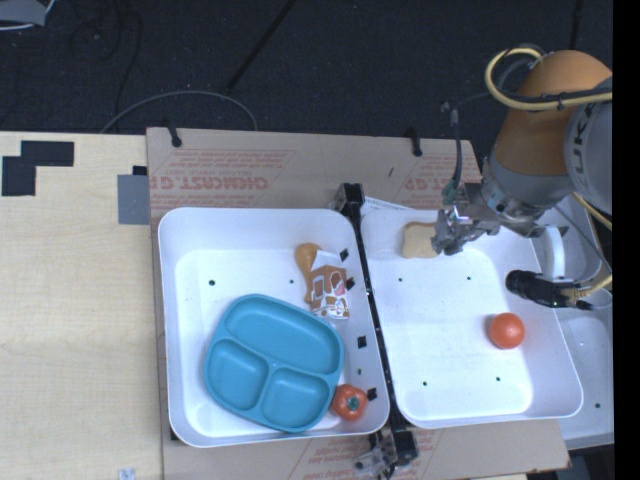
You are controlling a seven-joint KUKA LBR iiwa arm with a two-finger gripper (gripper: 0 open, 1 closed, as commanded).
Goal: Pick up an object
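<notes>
The gripper [452, 236] is hovering over the back edge of the right bin [560, 388], and whether it is gripping anything I cannot tell. Just to its left, touching or nearly so, a pale tan lump [418, 240] is lying with its long axis running left to right, while an orange ball [507, 330] is sitting well in front of it, towards the right

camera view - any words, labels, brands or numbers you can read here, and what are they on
"CHEMCAST. GP": red print, upside down, on the brown board behind the left bin.
More red print on the board behind the right bin, too partial to read.
Small packet in the left bin: printed pattern, too small to read.
Arm housing: lettering cut off, unreadable.
</notes>
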